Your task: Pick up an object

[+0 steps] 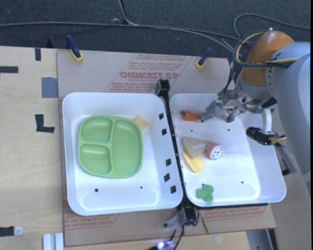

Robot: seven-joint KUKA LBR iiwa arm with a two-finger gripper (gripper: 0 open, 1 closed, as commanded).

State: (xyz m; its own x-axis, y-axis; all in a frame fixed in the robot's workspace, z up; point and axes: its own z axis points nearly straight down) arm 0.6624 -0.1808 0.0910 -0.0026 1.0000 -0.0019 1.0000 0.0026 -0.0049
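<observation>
In the right bin (255, 184) lie a small orange carrot (190, 116), a pale wedge (194, 145), a yellow piece (194, 164), a red-and-white spotted piece (215, 151) and a green broccoli-like piece (204, 192). My gripper (219, 112) hangs over the bin's far part, just right of the carrot. Its two fingers stand apart, and nothing sits between them. The nearer fingertip (208, 112) is a short way from the carrot's right end.
The left bin (83, 197) holds a green divided plate (110, 146) and a small yellow piece (140, 122) at the plate's far right corner. A black divider (169, 139) runs between the bins. Cables trail behind the bench.
</observation>
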